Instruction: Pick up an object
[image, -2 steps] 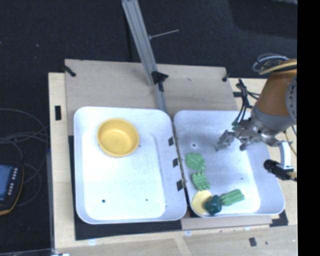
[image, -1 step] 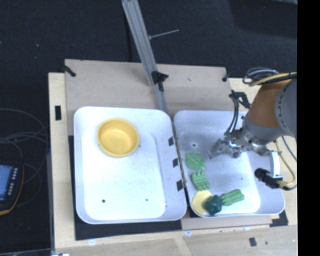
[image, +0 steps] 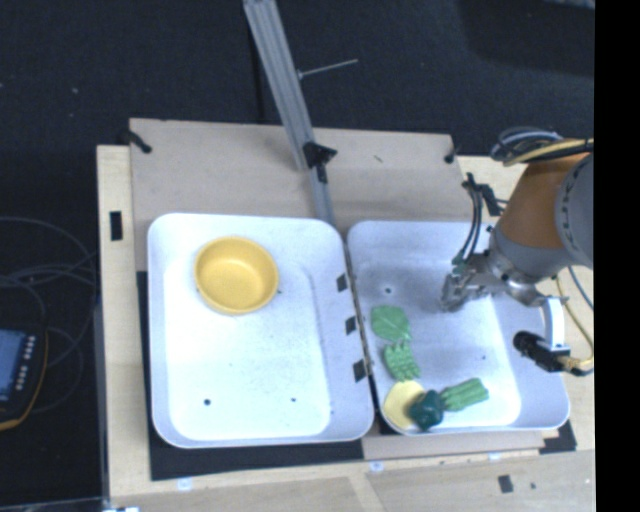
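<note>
The green block (image: 391, 323), at the claw's (image: 456, 296) eight o'clock, looks light and rigid (grip its sides); claw state unclear.

1. My gripper (image: 458, 296) hangs over the right bin (image: 420, 250), upper middle.
2. Below it lie two green pieces (image: 391, 323) (image: 400, 358), a green block (image: 463, 394), and a dark teal lump (image: 429, 409) on a yellow piece (image: 401, 402).
3. A yellow bowl (image: 236, 275) sits in the left bin (image: 250, 400)
</note>
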